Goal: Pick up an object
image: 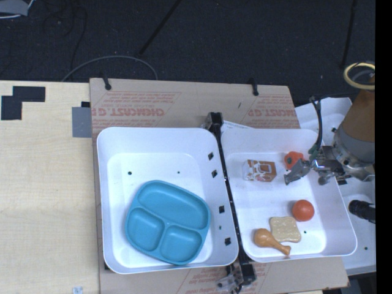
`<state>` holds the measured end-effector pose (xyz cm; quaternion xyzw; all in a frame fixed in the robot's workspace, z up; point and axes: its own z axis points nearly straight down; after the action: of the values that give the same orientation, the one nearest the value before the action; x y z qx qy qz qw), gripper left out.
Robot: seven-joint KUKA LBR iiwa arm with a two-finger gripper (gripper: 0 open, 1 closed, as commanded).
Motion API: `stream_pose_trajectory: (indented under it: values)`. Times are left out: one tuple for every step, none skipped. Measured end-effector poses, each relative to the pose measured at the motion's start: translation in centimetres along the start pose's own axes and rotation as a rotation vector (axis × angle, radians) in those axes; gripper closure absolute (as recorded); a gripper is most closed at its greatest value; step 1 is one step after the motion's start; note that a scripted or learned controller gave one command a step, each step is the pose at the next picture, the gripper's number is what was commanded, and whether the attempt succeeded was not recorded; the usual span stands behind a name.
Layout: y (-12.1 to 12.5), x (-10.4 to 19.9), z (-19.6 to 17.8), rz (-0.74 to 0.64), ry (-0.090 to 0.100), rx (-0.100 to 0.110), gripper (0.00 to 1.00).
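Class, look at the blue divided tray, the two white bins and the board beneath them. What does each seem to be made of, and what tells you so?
Blue divided tray: probably moulded plastic, one even colour, rounded compartments, soft sheen.
White bins: probably thin formed plastic, smooth and glossy, with rounded corners and rolled rims.
Board: looks like cardboard, matte brown with red printed lettering.

My two white bins (160, 141) look like smooth, faintly glossy plastic, as does the blue divided plate (166, 221). Under them lies matt brown cardboard (184, 106) (printed in red), on a pale wood-look surface (43, 195). The tomato (302, 210) shines.
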<state>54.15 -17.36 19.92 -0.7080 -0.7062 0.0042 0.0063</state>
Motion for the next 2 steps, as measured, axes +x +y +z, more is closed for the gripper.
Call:
stream_pose_trajectory:
  values:
    - [0.3,0.0,-0.7,-0.002,-0.003,-0.013,0.00]
    - [0.3,0.6,3.8,-0.003,-0.001,-0.007,0.00]
